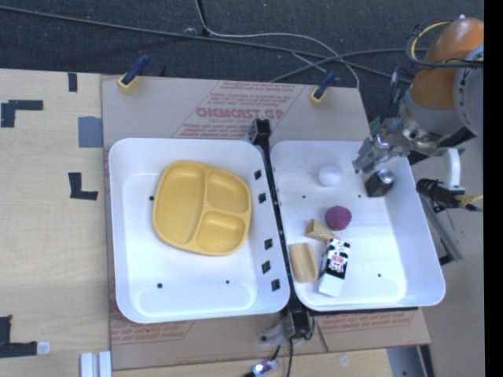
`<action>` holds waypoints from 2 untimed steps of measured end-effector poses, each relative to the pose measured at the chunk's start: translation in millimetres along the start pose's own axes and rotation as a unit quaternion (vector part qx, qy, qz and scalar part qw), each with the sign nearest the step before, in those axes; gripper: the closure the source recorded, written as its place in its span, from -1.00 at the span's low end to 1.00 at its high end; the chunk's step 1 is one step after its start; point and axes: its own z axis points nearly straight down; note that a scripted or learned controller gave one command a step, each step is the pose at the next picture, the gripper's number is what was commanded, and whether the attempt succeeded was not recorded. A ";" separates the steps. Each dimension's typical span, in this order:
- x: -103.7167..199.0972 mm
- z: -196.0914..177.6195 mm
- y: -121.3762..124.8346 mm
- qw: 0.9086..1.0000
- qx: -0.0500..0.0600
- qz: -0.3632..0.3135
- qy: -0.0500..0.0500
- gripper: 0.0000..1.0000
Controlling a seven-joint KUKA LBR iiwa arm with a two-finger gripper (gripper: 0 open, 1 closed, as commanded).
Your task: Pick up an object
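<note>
You cannot tell how far the gripper (pixel 376 171) is parted; it hangs over the right bin (pixel 409 234), a white ball (pixel 330 176) just beside it.

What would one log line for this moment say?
arm: over right bin far corner | gripper: near white ball, holding nothing visible | yellow plate: left bin

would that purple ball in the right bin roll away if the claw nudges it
Probably: the purple ball looks round, on the bin's smooth white floor. The tan block close on its left might stop it that way. It looks small, so likely light.
</note>
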 end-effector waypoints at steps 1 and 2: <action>0.6 -18.7 0.7 1.000 0.001 0.000 0.000 1.00; 60.1 -12.8 -5.3 1.000 0.003 -0.002 0.000 1.00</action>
